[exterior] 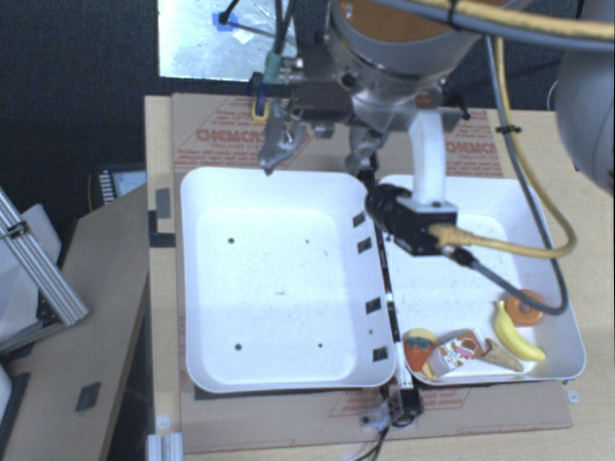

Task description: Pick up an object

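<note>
My gripper [319, 154] hangs high over the far rim where the two bins meet, near the camera. Its two fingers [280, 147] stand well apart, open, with nothing between them. The objects lie far below in the near corner of the right bin [567, 353]: a yellow banana [515, 333], an orange round piece [525, 306] behind it, a red-orange fruit [419, 346], a small white and red packet [455, 351] and a tan cone-like piece [502, 357]. The gripper is well away from all of them.
The left bin [197, 257] shows a bare white floor with a few dark specks. A black camera block with a yellow cable [415, 227] hangs from the wrist over the right bin. Cardboard lies under both bins.
</note>
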